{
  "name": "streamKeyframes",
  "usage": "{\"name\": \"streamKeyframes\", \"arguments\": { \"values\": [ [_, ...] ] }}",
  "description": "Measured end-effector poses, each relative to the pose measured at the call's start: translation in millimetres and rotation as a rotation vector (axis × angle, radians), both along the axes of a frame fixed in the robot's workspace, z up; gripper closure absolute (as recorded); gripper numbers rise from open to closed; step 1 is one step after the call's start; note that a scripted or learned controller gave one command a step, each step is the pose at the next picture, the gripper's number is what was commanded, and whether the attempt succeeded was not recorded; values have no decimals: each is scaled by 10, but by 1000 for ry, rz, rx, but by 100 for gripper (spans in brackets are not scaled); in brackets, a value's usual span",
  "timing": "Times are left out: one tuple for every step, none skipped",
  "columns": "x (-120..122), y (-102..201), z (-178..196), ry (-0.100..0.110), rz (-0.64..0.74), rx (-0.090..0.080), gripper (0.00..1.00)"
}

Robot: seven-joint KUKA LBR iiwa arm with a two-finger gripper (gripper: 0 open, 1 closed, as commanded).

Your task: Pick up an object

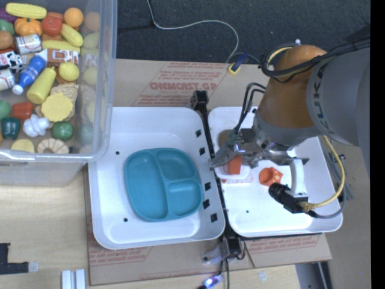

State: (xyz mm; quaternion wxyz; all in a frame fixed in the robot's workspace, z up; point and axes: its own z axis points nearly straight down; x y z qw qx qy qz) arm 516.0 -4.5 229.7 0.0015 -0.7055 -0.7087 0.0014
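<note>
1. Top left, a clear plastic tub [96,71] sits packed with toy food [42,71]: a yellow corn cob, an orange, a tomato, a blue bottle and a yellow bottle, among others.
2. Below it, the left white bin [108,221] carries a teal divided plate [162,182], three compartments, lying flat near the middle.
3. Under both bins, a brown cardboard sheet [174,83] with red printed lettering.
4. A thin white cable [198,23] loops across the dark floor at the top, ending at a small blue-and-yellow clip [236,62] on the cardboard's edge.
5. A black divider [207,137] runs between the two bins.
</note>
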Motion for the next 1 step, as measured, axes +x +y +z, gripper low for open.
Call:
{"name": "streamKeyframes", "arguments": {
  "values": [
    [108,584,-102,-1,2,0,100]
  ]
}}
